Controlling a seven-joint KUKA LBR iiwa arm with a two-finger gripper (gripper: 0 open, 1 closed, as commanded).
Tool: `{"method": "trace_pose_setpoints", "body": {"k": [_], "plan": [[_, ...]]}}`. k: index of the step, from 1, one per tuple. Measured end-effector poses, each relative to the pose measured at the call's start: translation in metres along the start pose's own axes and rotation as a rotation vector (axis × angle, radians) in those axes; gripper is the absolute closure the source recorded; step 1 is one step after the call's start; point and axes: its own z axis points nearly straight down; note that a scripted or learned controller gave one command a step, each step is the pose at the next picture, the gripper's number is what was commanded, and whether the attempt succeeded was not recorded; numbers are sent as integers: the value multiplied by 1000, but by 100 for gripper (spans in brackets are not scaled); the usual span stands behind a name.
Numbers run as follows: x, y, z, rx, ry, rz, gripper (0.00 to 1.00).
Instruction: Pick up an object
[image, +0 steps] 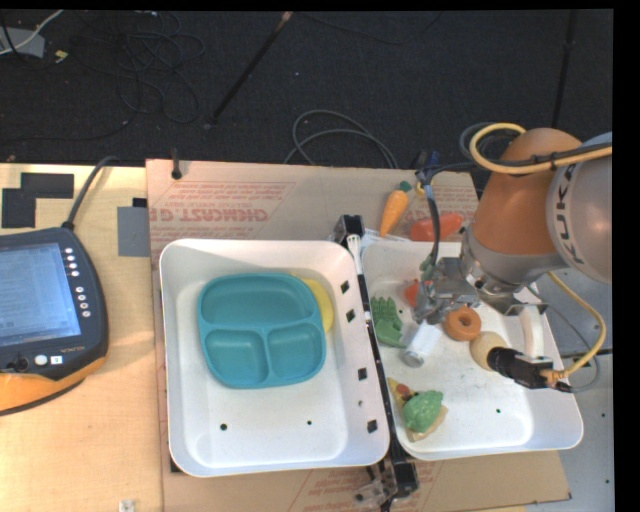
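Doughnut (462, 323) beside gripper (430, 305), arm bent down over right bin (500, 425)

Even overhead light, soft shadows, mild blur, dark murky background.

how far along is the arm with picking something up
Nothing looks lifted yet. The gripper is down in the right bin, among a toy doughnut, a green toy and a white tube; nothing is visibly held. Grasping and lifting remain. The teal tray sits in the left bin.
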Motion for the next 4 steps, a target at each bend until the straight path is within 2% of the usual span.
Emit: {"method": "trace_pose_setpoints", "body": {"k": [1, 2, 3, 4], "plan": [[-2, 0, -9, 2, 0, 4, 100], [-2, 0, -9, 3, 0, 5, 0], [5, -83, 12, 6, 1, 1, 0], [4, -79, 10, -2, -1, 2, 0]]}}
